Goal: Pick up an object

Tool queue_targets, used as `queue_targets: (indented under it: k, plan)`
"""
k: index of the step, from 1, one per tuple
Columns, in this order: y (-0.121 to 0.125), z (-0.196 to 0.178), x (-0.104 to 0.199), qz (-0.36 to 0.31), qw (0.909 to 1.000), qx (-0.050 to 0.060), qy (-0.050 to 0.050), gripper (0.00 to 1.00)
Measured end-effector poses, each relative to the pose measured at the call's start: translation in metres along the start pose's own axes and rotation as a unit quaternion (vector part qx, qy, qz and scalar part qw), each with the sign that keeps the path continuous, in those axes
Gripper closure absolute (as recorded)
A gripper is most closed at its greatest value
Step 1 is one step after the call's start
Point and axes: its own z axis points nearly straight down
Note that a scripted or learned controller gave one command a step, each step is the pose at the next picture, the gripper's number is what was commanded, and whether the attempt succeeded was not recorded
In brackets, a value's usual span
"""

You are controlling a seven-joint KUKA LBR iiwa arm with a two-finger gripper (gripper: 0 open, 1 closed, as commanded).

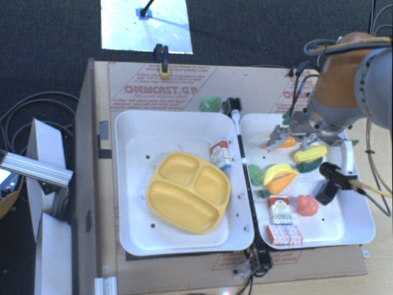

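My gripper (284,131) hangs low over the back of the right bin (362,226), at the end of the grey and orange arm (344,78). Right under it lies a small orange carrot (282,144). Just to its right is a yellow piece with a green end (310,155). Nearer the middle of that bin lie a yellow banana (276,172), an orange piece (282,184) and a green piece (255,173). A red fruit (307,205), a small carton (280,211) and a red box (284,235) sit toward the front. Whether the gripper touches the carrot I cannot tell.
The left bin (132,183) holds a yellow divided tray (187,192) and a small red, white and blue carton (220,154). A green object (210,104) lies on the cardboard behind the bins. A black rail (241,146) runs between the two bins.
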Motion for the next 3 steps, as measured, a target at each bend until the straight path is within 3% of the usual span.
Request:
queue_targets:
  k: [1, 2, 3]
  plan:
    - [-0.04, 0.087, -0.01, 0.001, 1.0, 0.002, 0.0, 0.0]
    - [-0.036, 0.071, -0.009, -0.001, 1.0, -0.003, 0.0, 1.0]
    - [-0.036, 0.072, -0.009, -0.001, 1.0, -0.003, 0.0, 0.0]
